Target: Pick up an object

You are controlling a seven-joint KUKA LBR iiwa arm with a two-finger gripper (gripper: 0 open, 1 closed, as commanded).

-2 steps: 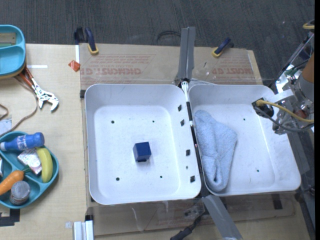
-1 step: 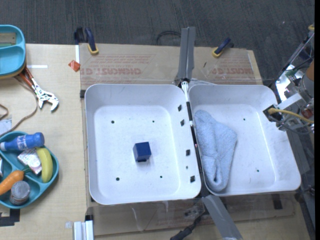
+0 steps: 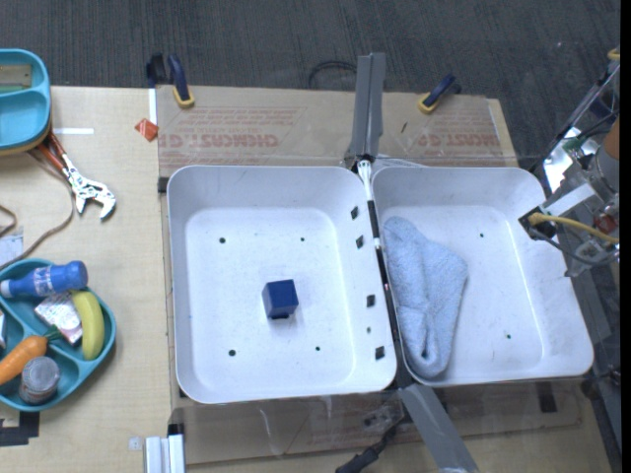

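A small blue cube (image 3: 280, 299) rests on the floor of the left white bin (image 3: 182, 264), a little below its middle. In the right white bin (image 3: 532, 294) a crumpled pale blue-grey cloth (image 3: 426, 292) lies along the left wall. My gripper (image 3: 575, 215) is at the far right edge of the view, over the right bin's right rim, with a yellow cable and metal brackets around it. It is well apart from both the cloth and the cube, and most of it is cut off by the frame.
A grey metal divider bar (image 3: 369, 116) runs between the bins at the back. On the bench to the left lie a wrench (image 3: 87, 193), a blue tray (image 3: 20, 87), and a blue dish (image 3: 99, 348) with a banana, bottle and carrot. Clamps hold the board's far edge.
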